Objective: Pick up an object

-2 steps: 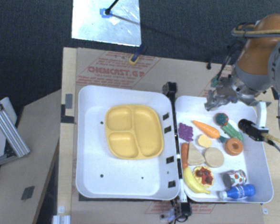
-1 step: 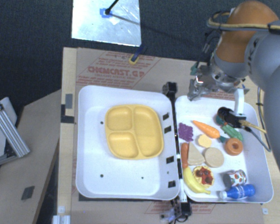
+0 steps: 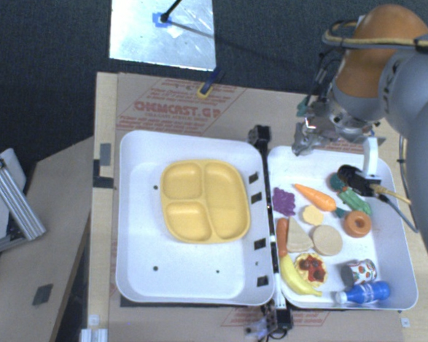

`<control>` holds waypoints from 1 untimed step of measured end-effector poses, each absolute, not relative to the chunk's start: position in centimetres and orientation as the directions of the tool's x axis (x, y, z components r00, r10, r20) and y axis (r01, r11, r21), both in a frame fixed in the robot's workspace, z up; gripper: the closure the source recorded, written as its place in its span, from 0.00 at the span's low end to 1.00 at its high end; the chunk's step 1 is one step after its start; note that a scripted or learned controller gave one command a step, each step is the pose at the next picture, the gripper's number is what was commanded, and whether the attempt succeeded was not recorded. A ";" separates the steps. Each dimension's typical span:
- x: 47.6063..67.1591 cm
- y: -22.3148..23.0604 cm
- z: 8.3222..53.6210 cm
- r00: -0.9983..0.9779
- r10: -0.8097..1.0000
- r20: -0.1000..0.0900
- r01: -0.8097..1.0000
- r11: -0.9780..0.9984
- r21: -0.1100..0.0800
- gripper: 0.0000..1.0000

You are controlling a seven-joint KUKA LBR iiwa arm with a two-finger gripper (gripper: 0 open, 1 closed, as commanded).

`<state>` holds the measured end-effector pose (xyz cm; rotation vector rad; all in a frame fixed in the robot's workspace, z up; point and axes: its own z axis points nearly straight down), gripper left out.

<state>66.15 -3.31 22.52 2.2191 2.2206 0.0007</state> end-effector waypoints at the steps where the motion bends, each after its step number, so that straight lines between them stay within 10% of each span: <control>1: 66.3 -3.1 23.1 -0.004 1.000 -0.001 1.000 0.004 0.003 1.00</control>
